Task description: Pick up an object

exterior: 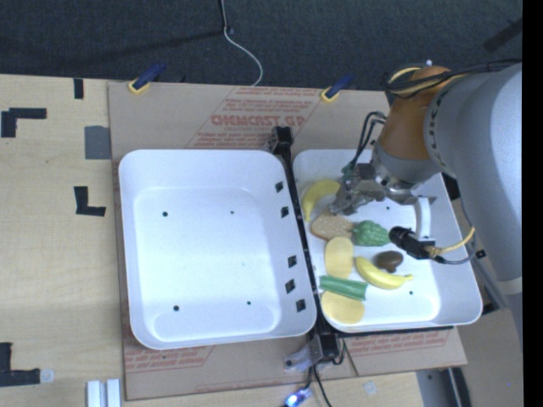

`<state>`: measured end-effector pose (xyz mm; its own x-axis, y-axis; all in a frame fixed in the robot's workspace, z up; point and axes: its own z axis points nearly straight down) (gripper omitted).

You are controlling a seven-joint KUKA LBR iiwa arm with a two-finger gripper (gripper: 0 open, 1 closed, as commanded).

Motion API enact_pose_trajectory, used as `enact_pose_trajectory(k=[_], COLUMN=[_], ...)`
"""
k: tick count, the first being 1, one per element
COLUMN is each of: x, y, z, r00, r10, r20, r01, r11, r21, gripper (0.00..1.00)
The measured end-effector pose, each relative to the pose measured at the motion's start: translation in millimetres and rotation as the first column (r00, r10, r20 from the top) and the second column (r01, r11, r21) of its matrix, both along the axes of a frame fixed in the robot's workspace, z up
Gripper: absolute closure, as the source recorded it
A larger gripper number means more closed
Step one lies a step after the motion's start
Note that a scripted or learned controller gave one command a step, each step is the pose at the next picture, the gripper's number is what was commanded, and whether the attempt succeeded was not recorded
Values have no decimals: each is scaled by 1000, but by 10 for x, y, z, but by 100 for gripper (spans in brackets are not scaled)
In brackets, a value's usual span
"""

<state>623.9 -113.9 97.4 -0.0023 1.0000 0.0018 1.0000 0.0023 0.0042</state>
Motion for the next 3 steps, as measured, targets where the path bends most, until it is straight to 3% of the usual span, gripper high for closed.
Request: enact_pose_trajectory(k=[1, 2, 3], x=[233, 401, 396], y=[192, 156, 160], z=[-118, -125, -100], r00=[1000, 999, 1000], r10=[1, 1, -2], r20=[0, -33, -27], r01=[-1, -1, 2], r11=[1000, 1000, 1000], r21=[-2, -5, -6], gripper=[100, 100, 100])
